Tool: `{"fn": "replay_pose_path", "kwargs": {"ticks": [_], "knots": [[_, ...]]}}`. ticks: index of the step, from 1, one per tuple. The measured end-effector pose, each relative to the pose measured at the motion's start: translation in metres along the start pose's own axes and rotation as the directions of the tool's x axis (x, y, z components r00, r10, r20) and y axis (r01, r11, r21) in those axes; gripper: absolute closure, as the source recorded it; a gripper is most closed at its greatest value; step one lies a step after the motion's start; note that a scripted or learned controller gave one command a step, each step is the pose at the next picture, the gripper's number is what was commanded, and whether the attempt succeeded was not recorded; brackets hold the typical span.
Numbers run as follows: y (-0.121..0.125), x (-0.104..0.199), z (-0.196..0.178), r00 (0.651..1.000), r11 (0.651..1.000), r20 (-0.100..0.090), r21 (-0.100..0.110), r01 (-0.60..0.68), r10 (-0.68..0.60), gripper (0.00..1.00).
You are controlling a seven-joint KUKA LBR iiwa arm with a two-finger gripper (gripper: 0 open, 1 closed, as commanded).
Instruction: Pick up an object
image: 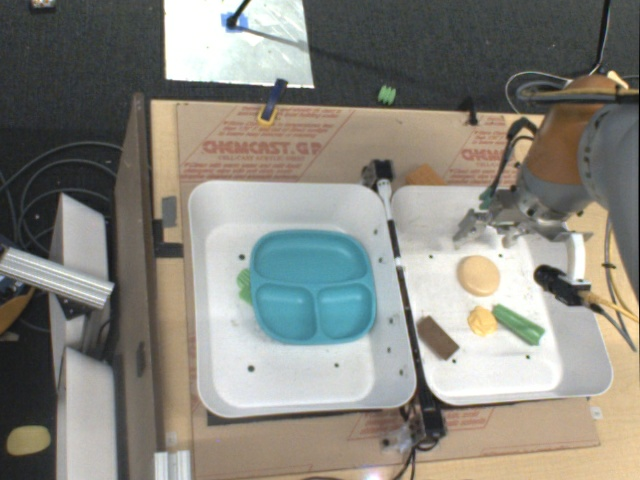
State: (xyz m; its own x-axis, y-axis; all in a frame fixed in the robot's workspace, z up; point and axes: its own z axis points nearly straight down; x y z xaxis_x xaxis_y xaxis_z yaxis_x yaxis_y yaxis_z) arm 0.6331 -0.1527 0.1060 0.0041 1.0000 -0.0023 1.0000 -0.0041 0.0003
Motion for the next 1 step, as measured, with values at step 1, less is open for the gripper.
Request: {"fn": "replay_pose_path", "kwargs": {"ticks": [1], "knots": [[-0.0389, -0.0019, 0.0231, 1.000, 1.000, -0.003, 0.003, 0.003, -0.003, 0.00]]}}
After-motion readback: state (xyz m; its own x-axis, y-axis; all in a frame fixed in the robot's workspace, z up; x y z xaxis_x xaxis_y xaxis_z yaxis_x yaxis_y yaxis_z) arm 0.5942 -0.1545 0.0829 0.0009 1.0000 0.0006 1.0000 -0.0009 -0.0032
